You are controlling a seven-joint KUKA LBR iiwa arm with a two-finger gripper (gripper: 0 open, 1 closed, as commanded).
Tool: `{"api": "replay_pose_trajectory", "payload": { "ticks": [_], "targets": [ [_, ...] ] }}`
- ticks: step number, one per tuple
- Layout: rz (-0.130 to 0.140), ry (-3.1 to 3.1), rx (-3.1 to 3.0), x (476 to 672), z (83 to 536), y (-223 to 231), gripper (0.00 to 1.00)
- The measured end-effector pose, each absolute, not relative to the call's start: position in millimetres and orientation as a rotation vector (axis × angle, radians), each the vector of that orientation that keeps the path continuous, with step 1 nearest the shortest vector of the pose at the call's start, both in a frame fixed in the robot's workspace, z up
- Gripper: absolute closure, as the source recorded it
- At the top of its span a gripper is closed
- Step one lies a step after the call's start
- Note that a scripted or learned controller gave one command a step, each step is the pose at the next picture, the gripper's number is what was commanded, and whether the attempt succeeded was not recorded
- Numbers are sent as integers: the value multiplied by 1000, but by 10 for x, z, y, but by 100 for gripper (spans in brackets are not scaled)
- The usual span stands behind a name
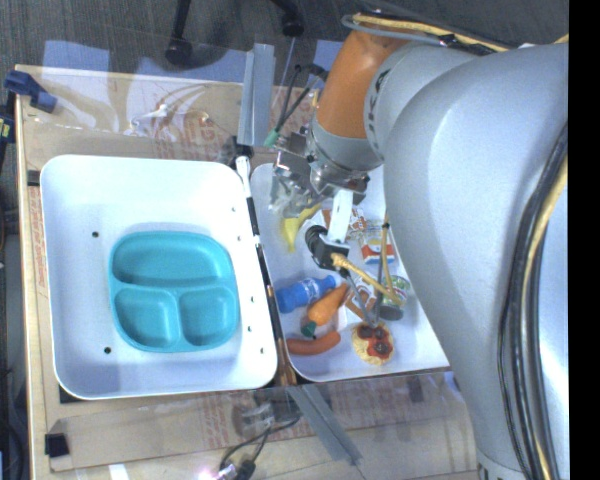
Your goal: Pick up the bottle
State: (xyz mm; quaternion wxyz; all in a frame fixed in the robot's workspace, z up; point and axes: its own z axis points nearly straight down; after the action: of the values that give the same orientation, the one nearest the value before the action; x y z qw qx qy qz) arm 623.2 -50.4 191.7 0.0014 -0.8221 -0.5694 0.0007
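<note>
Right bin [420, 363]: bottle [302, 294] below gripper [298, 200] (apart)

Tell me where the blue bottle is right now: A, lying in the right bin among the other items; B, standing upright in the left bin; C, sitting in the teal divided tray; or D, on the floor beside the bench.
A: the blue bottle lies on its side in the right bin, next to the carrot, while the teal tray sits in the left bin.
</note>
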Motion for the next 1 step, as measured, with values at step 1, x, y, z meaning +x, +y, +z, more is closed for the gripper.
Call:
{"api": "replay_pose_trajectory", "payload": {
  "ticks": [1],
  "targets": [
    [6,-1311,-2851,6328,1928,258,100]
  ]
}}
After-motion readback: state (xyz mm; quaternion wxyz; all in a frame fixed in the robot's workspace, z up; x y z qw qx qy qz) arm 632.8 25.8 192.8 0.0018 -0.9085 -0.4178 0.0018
